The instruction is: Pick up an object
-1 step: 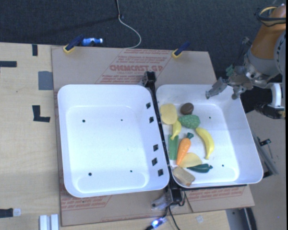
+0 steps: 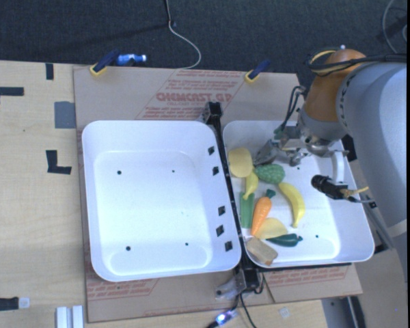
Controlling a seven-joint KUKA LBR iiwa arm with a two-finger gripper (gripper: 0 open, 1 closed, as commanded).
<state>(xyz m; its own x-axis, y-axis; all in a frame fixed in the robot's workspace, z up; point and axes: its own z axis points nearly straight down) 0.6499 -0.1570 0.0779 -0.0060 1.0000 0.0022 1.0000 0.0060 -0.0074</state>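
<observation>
The arm comes in from the right and hangs its gripper (image 2: 272, 153) low over the back of the right bin (image 2: 342, 241), where all the toy food lies. The left bin (image 2: 150, 203) has nothing in it to lift, so the work belongs on this side.

The pile is crowded against the divider between the bins. A pale yellow rounded piece (image 2: 240, 161) lies nearest the gripper, with a green leafy piece (image 2: 269, 174) just beside it. Below them lie an orange carrot (image 2: 260, 214), a banana (image 2: 292, 201), a dark green pepper-like piece (image 2: 285, 239) and a tan, bread-like piece (image 2: 262, 251) at the front corner.

The gripper's dark fingers reach toward the gap between the pale yellow piece and the green one. How its jaws stand I cannot tell — the wrist and cabling hide too much. Nothing shows between them, so I would not call anything held.

My guess is that it is lining up on one of those two upper pieces. They touch each other and sit close to the wall, so a closing finger could nudge one aside rather than catch it.
</observation>
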